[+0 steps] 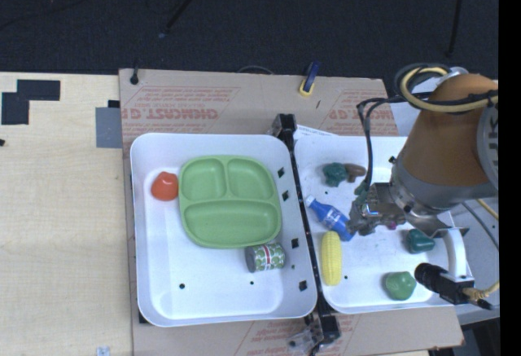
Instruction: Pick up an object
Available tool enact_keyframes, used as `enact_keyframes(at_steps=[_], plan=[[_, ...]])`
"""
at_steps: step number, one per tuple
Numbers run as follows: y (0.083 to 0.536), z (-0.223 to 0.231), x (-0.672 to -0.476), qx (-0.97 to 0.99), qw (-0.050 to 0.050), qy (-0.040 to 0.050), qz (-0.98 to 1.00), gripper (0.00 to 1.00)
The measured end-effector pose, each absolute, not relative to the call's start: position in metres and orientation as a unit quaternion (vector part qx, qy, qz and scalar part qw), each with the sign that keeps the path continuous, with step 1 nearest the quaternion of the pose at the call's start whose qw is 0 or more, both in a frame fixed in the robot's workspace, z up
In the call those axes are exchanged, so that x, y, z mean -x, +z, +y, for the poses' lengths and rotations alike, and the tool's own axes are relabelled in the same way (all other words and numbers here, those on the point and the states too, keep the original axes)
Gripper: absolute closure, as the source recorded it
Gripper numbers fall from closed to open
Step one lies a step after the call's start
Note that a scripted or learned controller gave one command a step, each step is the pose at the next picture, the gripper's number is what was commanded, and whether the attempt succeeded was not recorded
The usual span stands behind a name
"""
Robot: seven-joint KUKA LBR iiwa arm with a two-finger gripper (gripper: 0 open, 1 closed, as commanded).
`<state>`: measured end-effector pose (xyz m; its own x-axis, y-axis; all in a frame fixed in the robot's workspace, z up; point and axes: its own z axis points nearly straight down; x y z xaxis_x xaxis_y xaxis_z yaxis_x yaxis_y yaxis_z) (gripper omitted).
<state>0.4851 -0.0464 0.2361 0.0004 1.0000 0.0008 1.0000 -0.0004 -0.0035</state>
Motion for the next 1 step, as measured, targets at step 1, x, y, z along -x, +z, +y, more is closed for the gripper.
enact_keyframes(at_steps=[1], plan=[[0.217,-0.0452,-0.4867,0.708,0.003,0.0021,-0.707,1.0]])
